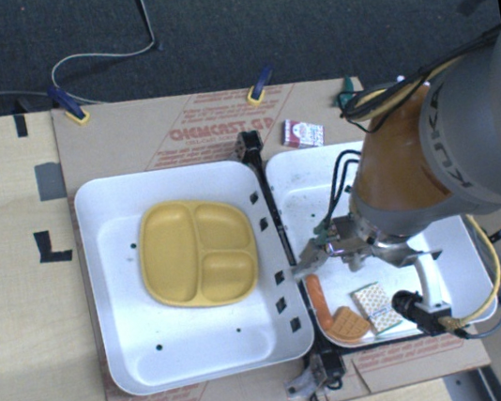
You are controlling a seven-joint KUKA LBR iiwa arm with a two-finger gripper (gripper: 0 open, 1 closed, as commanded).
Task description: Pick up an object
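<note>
Arm [442,148]: fills right of frame, over the right bin [310,185].
Left bin [109,266]: holds yellow divided plate [197,251].
Gripper [339,245]: centre-right; grip state cannot tell.
Objects: orange stick [317,296], waffle piece [349,323], patterned packet [375,305], lower right bin.

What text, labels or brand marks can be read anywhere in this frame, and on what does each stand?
"KUKA", partly visible, on the grey arm.
"CHEMCAST GP", red print on the cardboard sheet; smaller red lines around it are too blurred to read.
Small red-and-white packet: print too small to read.
</note>
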